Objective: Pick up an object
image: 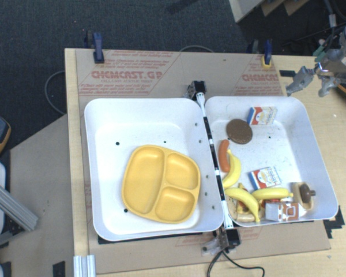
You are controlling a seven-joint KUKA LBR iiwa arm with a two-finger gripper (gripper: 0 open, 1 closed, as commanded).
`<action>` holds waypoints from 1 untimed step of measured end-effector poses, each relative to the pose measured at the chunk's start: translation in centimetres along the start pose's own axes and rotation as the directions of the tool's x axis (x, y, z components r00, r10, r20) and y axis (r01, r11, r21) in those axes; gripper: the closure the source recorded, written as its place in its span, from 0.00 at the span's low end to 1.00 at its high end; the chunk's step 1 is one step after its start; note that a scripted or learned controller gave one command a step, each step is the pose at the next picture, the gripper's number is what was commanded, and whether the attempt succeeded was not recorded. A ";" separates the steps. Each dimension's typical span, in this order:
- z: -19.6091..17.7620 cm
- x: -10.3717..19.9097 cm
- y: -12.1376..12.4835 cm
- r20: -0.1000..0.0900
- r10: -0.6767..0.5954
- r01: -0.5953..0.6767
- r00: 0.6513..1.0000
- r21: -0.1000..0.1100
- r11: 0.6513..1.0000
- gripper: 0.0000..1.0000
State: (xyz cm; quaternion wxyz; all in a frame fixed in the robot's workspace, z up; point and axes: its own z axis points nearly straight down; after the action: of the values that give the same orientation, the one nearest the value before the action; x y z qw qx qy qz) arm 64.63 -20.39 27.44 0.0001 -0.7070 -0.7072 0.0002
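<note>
Camera view puts every candidate object in the right bin [311, 133]. A brown disc [240, 131] lies near its middle, flat and apart from the rest, so it looks the easiest to reach, though its low profile leaves little to pinch except across its edge. Two small cartons, one near the far wall [261, 115] and one lower down [265, 178], look light and stiff, with flat sides that should suit a two-finger grasp. The bananas [233, 171] are curved and probably smooth plastic (likely to roll or slip), and one lies touching a red sausage [224, 155] against the bin's left wall, which crowds any approach. Toward the near wall, another banana [272, 194], a doughnut-like piece [304, 195] and a box [281, 210] are packed together, touching.

The left bin [104, 131] holds a yellow tray [160, 183] with three compartments.

What seems to be the gripper [322, 78] sits at the upper right, beyond the bin's far corner, well apart from the objects. It is small and partly cut off; I cannot tell how its jaws stand. The items in the near cluster overlap too much to name surely.
</note>
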 end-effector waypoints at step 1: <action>12.7 7.1 1.9 -0.006 -0.007 0.007 1.000 0.011 1.000 0.00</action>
State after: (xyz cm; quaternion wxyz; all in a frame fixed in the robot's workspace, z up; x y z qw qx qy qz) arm 66.53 -13.27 14.76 0.0060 -0.7046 -0.7096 0.0019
